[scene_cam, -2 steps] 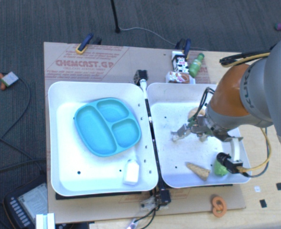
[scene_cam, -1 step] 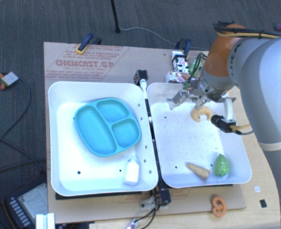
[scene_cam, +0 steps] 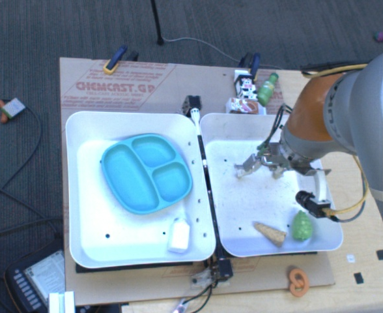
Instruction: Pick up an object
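My two-finger gripper hung spread, holding nothing, over the right white bin's bare middle. Tan wedge-shaped piece and green round object lay near its front rim.

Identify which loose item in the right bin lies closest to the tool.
The green lumpy object, beside the tan wedge near the bin's front edge, sits a little nearer the tool than the wedge does.

The two shallow white plastic bins are smooth with a slight sheen. The sky-blue three-compartment plastic tray is smooth and glossy. The brown printed cardboard sheet is matt. The dark grey carpet floor is rough and ribbed. The orange wrist band appears satin-smooth.
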`<action>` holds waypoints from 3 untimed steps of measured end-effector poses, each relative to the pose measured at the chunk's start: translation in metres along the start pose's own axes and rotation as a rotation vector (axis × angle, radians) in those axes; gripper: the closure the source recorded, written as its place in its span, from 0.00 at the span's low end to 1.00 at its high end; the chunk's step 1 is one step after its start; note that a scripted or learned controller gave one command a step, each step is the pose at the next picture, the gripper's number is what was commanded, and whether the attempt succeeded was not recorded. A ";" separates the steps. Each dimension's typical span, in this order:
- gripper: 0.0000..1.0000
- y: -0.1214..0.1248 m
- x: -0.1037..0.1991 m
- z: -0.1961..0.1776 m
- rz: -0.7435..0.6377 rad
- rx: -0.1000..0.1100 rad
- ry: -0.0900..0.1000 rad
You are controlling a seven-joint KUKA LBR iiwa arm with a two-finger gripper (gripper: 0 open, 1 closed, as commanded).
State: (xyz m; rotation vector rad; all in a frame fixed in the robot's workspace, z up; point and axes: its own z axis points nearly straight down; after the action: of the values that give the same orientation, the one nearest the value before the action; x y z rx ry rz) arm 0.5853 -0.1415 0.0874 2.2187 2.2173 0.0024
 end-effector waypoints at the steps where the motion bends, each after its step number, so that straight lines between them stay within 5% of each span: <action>1: 0.00 0.012 0.028 -0.128 -0.002 0.000 0.000; 2: 0.00 -0.039 -0.001 -0.001 0.001 -0.001 0.000; 3: 0.00 0.003 -0.059 -0.045 0.000 0.002 -0.001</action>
State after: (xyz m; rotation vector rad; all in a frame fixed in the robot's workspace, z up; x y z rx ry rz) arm 0.5879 -0.2001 0.1328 2.2189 2.2178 -0.0010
